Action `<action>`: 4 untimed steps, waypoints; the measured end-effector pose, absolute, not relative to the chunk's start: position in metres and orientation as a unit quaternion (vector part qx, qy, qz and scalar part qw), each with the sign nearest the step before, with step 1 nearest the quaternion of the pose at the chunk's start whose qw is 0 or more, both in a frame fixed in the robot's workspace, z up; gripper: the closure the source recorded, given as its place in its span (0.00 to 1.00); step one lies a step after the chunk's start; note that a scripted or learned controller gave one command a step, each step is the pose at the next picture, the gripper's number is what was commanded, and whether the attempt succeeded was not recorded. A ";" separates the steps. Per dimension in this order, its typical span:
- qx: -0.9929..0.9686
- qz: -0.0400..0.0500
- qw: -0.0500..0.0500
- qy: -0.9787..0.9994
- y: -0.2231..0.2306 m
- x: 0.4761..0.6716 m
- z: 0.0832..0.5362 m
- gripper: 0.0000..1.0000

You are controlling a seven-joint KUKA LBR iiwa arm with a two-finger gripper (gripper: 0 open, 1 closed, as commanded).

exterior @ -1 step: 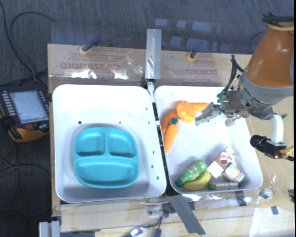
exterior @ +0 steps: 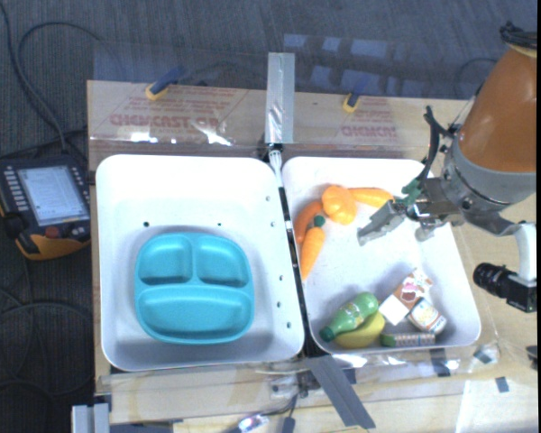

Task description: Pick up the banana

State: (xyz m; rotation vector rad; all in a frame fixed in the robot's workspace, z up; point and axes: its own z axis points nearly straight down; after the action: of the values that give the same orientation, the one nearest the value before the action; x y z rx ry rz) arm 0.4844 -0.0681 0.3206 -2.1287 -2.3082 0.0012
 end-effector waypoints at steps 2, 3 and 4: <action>-0.704 0.001 0.002 -0.710 -0.002 0.483 0.183 0.00; -0.646 0.001 0.001 -0.764 0.020 0.552 0.276 0.00; -0.663 0.002 0.000 -0.749 -0.032 0.506 0.298 0.00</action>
State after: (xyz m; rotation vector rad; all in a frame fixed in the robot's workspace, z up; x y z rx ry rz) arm 0.5062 -0.0317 0.2984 -2.0823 -2.3523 0.0049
